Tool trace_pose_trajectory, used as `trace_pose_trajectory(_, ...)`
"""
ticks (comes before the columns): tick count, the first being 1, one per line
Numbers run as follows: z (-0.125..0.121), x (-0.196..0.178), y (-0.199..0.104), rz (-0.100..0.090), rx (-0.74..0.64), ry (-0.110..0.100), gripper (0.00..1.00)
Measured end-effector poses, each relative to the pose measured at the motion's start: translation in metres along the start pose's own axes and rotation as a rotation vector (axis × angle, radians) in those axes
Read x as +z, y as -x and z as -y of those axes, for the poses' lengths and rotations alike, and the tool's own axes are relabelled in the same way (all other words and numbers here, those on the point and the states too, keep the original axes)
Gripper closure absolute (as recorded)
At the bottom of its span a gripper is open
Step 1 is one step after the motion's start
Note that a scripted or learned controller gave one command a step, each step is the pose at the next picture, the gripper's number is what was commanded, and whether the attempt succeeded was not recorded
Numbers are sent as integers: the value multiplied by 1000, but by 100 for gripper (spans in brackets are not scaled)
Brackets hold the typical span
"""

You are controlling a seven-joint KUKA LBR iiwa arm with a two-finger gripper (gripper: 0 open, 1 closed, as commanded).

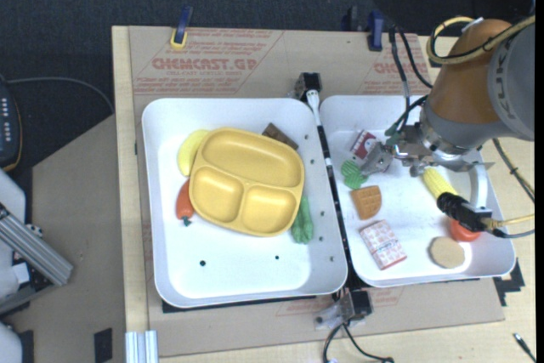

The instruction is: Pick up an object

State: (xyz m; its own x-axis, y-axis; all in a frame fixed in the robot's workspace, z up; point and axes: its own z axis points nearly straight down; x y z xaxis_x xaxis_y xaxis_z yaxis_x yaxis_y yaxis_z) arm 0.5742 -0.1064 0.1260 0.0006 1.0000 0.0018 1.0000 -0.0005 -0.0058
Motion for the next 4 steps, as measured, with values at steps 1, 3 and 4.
trace_pose_trajectory(1, -1, 41, -1, -1, 1, 4, 0)
trace_pose_trajectory(3, 0, -35, 3, 3, 0, 12, 100)
trace_pose_trajectory(4, -3, -100, 3, 4, -2, 14, 100)
